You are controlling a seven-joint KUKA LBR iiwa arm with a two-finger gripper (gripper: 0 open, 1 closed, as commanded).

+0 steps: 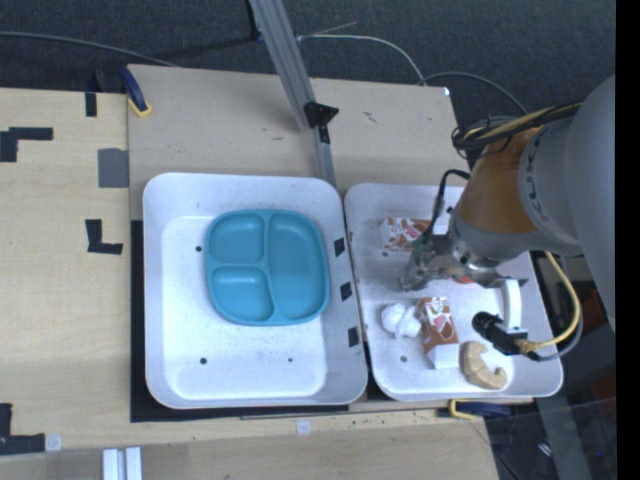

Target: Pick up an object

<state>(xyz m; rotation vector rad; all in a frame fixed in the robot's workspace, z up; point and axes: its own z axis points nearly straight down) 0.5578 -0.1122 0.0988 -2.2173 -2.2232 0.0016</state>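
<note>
While the arm [520, 193] reaches in over the right bin [372, 203], the tool [428, 266] sits low near the bin's middle, and honestly I can't tell how it's set from this angle. Just below the tool there's a small brown-and-white packet [437, 326], with a crumpled white thing [399, 319] touching its left side. A tan croissant-looking piece [485, 365] lies further below, toward the arm side. Another red-and-white packet [405, 232] is just up and left of the tool. Well off to the left, a blue divided plate [267, 266] rests in the left bin [160, 298].
</note>
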